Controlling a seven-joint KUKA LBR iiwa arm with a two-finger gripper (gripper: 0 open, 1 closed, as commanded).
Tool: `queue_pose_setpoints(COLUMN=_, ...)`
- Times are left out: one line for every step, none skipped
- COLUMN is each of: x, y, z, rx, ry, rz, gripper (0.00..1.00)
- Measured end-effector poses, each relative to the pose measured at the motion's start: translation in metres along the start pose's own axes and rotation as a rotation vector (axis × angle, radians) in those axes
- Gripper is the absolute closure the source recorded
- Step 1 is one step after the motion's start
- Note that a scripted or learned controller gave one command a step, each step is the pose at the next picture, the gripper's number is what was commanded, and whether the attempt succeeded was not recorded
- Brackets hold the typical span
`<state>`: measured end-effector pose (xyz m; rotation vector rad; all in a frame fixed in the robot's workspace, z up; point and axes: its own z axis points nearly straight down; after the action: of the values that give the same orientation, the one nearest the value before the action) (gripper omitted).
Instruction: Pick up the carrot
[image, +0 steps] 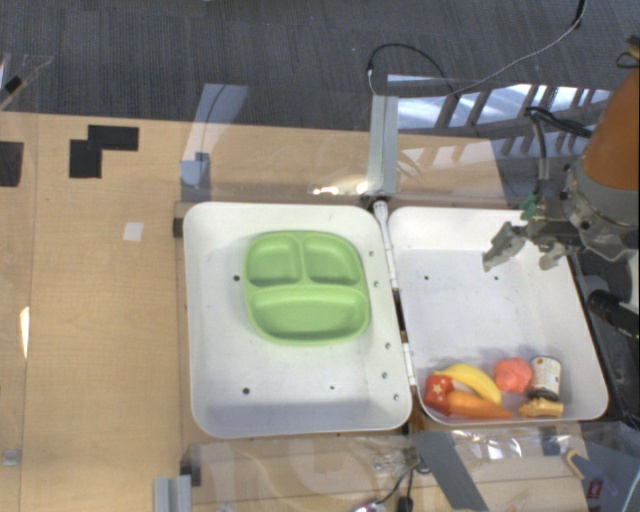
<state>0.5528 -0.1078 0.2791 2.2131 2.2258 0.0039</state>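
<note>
The orange carrot lies along the front wall of the right bin, wedged among other food pieces. My gripper hangs over the bin's back right area, well behind the carrot. Its two grey fingers are spread apart with nothing between them.
A red pepper piece, a yellow banana, a red-orange round fruit, a small jar and a brown-yellow item crowd around the carrot. A green divided plate sits in the left bin.
</note>
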Motion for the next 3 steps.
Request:
queue_pose_setpoints(x=0.067, y=0.012, z=-0.158, rx=-0.005, ry=0.000, rz=0.069, gripper=0.00)
queue_pose_setpoints(x=0.147, y=0.016, z=-0.157, rx=-0.002, ry=0.001, rz=0.154, gripper=0.00)
queue_pose_setpoints(x=0.258, y=0.016, z=-0.156, rx=0.000, ry=0.002, rz=0.307, gripper=0.00)
